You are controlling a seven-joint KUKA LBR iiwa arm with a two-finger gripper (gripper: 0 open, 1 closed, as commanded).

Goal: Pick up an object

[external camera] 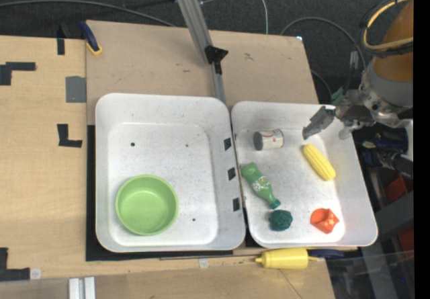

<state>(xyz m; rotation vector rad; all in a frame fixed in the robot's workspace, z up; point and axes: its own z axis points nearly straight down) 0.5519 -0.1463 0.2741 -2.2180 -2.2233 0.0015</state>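
My gripper (330,125) hangs over the upper right part of the right bin (349,224), its two grey fingers spread apart with nothing between them. Just below it lies a yellow corn cob (318,161). Left of the gripper a small white and grey can (268,139) lies on its side. A green bottle (260,184) lies in the middle of the bin, with a dark green broccoli piece (281,220) below it and a red pepper (324,220) at the lower right.
The left bin (161,116) holds a light green bowl (146,204) in its lower left corner. A yellow object (287,259) lies on the bench edge just below the right bin. A grey pole (195,15) slants in from the top.
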